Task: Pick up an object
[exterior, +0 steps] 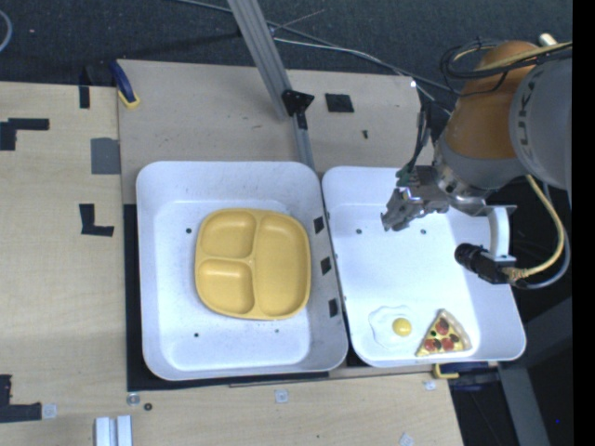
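- The fingers [398, 215] hang over the upper part of the right bin [358, 249], nothing between them; whether they are spread or pressed together cannot be told at this angle.
- Nearest candidates for a pick lie toward the near edge of the same bin: a toy fried egg [391, 324] below the fingers, and a toy pizza slice [444, 334] just beside it, further toward the arm's side.
- Judgement: the step in hand is choosing and reaching a target. Both toys look flat and low, so a good grasp likely means centring over one piece, coming straight down, and closing across its narrow width, with care not to catch its neighbour or the bin wall.
- The pizza slice sits close to the bin's corner, so the egg looks the freer choice.
- Further out, the left bin [158, 277] holds a yellow divided plate [253, 263], lying flat and well apart from the fingers.
- Both bins rest side by side on the counter [56, 249].
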You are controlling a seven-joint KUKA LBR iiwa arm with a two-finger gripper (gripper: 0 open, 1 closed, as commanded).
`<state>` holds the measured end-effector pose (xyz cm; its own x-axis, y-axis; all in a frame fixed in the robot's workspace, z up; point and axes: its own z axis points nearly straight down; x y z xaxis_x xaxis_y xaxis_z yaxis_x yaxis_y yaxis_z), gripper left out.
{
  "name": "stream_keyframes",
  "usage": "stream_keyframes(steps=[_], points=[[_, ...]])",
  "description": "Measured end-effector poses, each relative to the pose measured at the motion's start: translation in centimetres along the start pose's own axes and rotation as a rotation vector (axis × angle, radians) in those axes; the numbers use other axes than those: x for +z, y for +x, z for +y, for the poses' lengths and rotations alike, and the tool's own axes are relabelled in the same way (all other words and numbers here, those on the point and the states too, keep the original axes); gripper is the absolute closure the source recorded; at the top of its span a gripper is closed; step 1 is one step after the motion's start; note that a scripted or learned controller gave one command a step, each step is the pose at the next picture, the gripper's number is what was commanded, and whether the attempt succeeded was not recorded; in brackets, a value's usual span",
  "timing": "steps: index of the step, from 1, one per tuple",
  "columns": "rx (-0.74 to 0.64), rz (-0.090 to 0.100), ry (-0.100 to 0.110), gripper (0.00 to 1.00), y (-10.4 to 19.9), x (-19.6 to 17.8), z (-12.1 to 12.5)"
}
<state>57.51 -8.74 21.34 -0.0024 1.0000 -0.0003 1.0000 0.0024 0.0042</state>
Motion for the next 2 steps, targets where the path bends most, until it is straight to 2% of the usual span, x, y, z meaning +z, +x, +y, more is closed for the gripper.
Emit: stream_keyframes(steps=[1,2], points=[[0.001,0.001,0.005,1.00,0.0,-0.3,0.0],[-0.005,0.003,0.005,1.00,5.8,-1.3,1.4]])
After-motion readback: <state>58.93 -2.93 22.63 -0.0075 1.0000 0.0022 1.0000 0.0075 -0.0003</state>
